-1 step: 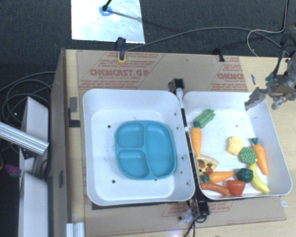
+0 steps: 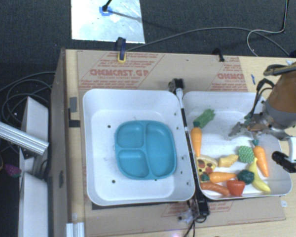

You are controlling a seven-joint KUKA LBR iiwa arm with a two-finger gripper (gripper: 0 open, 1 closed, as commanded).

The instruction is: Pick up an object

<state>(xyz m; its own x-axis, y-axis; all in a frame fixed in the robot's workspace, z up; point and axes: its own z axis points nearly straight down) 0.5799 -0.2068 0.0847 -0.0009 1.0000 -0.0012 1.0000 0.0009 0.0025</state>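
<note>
My gripper (image 2: 245,135) hangs low over the right bin (image 2: 222,105), near its right side, on the grey arm with the orange band (image 2: 286,97). It looks open, and I see nothing between its fingers. Just below it lie a knobbly green toy vegetable (image 2: 245,153) and an orange carrot (image 2: 261,160). Further toy foods fill the bin's front: a yellow banana (image 2: 257,179), a red pepper (image 2: 235,186), a pizza slice (image 2: 206,163), a pale yellow piece (image 2: 228,160). A second carrot (image 2: 196,141) and a green leafy piece (image 2: 203,117) lie along the left wall.
The left bin (image 2: 103,107) holds a blue divided plate (image 2: 145,149). A black clamp (image 2: 177,86) sits where the two bins meet at the back. Cables run over the cardboard behind the bins.
</note>
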